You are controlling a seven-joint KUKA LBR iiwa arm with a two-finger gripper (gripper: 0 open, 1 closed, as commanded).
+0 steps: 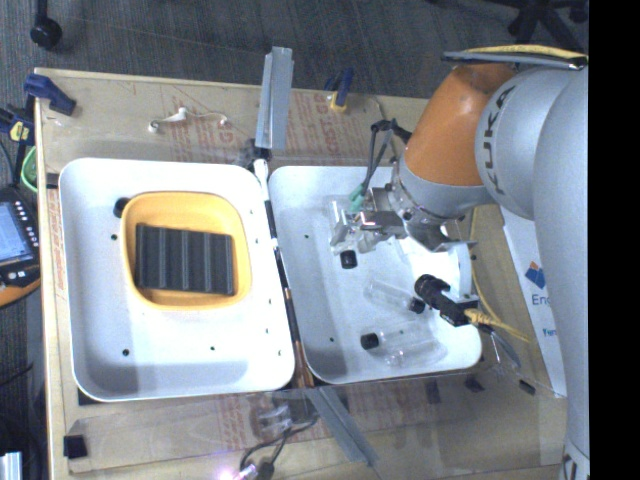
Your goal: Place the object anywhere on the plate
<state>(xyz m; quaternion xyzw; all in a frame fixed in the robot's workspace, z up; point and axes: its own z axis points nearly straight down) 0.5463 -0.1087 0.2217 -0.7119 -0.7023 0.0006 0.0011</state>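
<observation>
1. The plate [187, 208] is yellow w/ a dark ribbed block on it. It sits in the left bin [90, 338].
2. The thing to move looks like the small black bit [347, 259] in the right bin [310, 268], just by the gripper [358, 230].
3. Prob. light, hard, a bit slippery. Best grab across its sides.
4. Clear plastic bits [400, 343] lie at the near side.
5. Fingers: can't tell if wide or narrow. Nothing seen held.

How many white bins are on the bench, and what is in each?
2. The left bin holds the yellow plate; the right bin holds small clear items, under the arm.
</observation>
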